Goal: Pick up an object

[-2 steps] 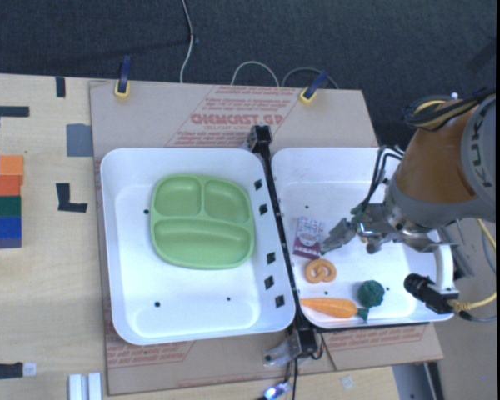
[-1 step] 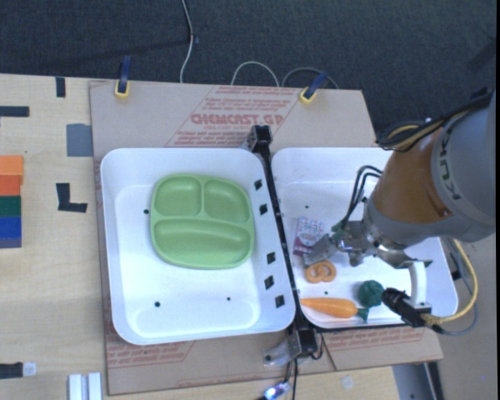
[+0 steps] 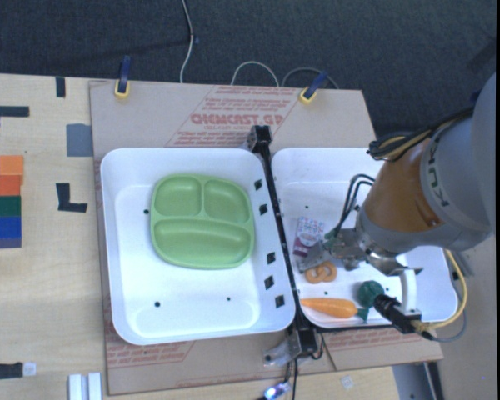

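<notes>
Over the right bin (image 3: 317, 167), near its middle, the grey arm (image 3: 437, 186) is reaching in from the right edge, its orange band showing above the wrist. Claw (image 3: 327, 252) is hanging low over a small printed packet (image 3: 307, 233) and a brown ring-shaped piece (image 3: 321, 272); whether it is open or closed cannot be told. Nothing is showing between its tips. Along the bin's near edge an orange carrot (image 3: 329, 307) is lying flat, with a dark green piece (image 3: 369, 292) just beside its right end. Left bin (image 3: 121, 223) is carrying a green divided plate (image 3: 202, 221), sitting toward its far side. Coloured blocks (image 3: 3, 202) are sitting at the tabletop's left edge.
</notes>
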You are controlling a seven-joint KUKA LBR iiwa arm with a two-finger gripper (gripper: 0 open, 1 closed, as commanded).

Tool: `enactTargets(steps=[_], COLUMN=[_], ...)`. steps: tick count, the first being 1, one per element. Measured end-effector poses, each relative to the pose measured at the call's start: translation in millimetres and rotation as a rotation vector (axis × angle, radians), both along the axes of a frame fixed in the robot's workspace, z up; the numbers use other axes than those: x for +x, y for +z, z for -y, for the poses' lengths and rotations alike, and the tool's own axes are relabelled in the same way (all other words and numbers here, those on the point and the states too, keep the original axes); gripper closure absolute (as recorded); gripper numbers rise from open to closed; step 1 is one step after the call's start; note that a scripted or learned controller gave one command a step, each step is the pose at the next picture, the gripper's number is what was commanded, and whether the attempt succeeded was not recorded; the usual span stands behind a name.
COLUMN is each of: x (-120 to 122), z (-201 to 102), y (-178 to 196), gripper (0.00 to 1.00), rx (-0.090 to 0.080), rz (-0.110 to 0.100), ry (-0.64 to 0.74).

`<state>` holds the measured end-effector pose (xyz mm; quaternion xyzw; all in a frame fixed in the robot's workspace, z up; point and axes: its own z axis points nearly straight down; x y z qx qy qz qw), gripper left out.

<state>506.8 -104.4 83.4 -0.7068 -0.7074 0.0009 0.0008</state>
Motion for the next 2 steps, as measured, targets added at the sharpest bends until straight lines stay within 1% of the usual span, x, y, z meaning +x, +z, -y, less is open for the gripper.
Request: enactTargets(steps=[1,2], x=[1,-1], z=[0,-1], y=[12,54], gripper=[1.0,1.0], rx=[-0.001,0.0], rz=[0.002,0.004], ry=[0.001,0.0])
